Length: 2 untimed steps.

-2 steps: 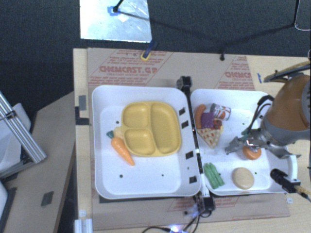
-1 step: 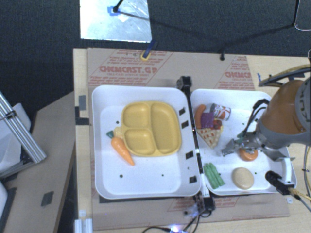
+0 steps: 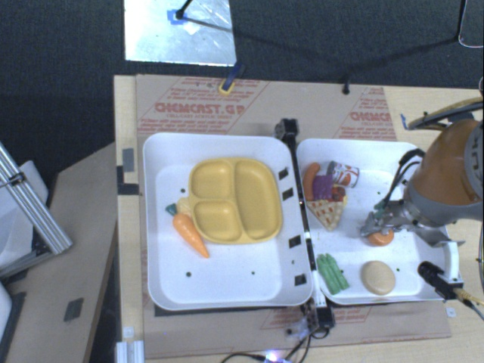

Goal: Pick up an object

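A: How's the light?
B: Bright and even from above. The two white bins (image 3: 227, 293) nearly wash out, and shadows beside the yellow divided plate (image 3: 231, 200) stay faint.
A: Any glare?
B: On the metal sheet (image 3: 180, 21) beyond the bins. The picture is coarse, and the arm (image 3: 454, 180) looks soft-edged.

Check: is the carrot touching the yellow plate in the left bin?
Touching. The camera view shows the carrot lying against the yellow plate's lower-left rim, no white gap between them.
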Tool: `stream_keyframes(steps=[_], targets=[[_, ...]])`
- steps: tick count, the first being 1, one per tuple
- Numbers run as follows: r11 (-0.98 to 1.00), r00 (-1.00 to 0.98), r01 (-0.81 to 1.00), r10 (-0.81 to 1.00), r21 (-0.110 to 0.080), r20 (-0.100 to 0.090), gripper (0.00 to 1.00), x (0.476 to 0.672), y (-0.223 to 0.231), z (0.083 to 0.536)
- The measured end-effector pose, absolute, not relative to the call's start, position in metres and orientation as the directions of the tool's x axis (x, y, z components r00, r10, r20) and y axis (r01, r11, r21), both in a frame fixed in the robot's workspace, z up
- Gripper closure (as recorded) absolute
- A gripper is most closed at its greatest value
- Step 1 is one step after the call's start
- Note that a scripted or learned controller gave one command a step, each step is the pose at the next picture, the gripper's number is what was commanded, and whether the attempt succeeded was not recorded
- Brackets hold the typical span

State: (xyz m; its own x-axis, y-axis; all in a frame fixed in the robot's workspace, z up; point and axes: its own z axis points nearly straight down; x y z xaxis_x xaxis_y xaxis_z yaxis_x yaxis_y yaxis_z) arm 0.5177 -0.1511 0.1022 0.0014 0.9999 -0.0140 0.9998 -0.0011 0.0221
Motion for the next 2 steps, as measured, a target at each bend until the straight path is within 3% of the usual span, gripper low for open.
stream_keyframes(steps=[1, 2], targets=[[0.004, -0.004, 1.000, 1.000, 0.005, -0.001, 1.00, 0.514, -0.142, 0.155], [0.005, -0.005, 1.000, 1.000, 0.009, -0.002, 1.00, 0.522, -0.144, 0.217]])
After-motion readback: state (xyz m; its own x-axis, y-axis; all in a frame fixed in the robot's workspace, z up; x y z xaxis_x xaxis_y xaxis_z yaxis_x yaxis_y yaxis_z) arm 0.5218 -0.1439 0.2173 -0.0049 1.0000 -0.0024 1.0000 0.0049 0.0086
